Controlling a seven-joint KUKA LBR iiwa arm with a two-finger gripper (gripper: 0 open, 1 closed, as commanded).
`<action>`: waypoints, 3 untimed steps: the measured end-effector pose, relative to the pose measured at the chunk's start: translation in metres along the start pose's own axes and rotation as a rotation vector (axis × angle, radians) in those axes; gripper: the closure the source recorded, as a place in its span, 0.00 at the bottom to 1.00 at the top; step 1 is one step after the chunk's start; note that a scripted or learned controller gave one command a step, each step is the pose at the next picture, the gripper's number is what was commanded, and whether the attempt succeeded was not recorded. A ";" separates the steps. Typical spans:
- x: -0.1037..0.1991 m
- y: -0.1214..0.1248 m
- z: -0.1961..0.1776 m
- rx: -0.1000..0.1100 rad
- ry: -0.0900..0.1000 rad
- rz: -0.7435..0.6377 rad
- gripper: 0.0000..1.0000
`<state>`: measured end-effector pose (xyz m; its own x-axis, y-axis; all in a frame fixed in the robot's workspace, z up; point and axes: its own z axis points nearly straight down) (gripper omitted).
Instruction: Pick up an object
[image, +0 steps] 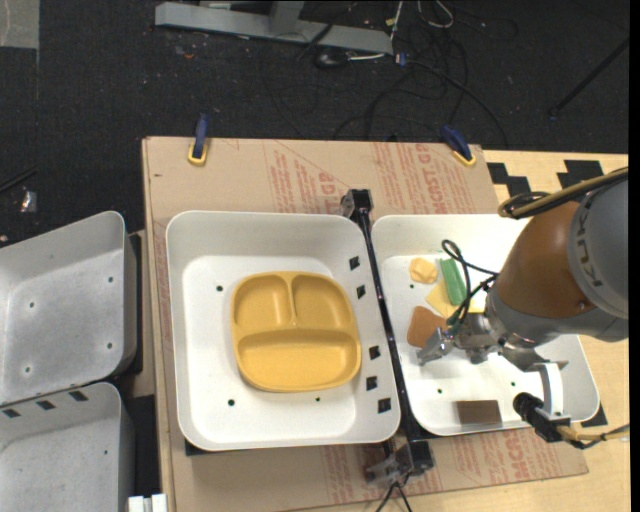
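Two white bins sit side by side on the tabletop (300, 165), and the right bin (500, 228) is the landmark for everything that matters. Inside it, toward its left wall, lie a brown block (422, 324), a pale yellow wedge (438, 297), a small yellow lump (423, 269) and a green stick (452, 280), all crowded close together. A dark brown rectangle (477, 411) lies apart, near the bin's front wall. The left bin (190, 300) carries a yellow divided plate (296, 332).

The gripper (440, 347) hangs low in the right bin, just beside the brown block on its front side. Whether the jaws are spread or pressed together I cannot tell; the metal tips blur into each other, and nothing shows between them.

The brown block looks like the likeliest target. To do this well, the jaws should straddle the block squarely rather than clip its corner, and come down clear of the yellow wedge touching it. Closing fully before any lift would help, since a shallow pinch on an edge probably slips.
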<state>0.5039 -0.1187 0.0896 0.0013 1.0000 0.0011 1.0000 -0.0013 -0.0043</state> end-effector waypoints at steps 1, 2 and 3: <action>0.000 0.001 -0.012 -0.003 0.000 0.002 1.00; -0.001 0.012 -0.066 -0.010 -0.003 -0.004 1.00; -0.001 0.013 -0.118 -0.009 -0.002 -0.004 1.00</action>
<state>0.5178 -0.1202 0.2078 -0.0028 1.0000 -0.0014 1.0000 0.0028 0.0046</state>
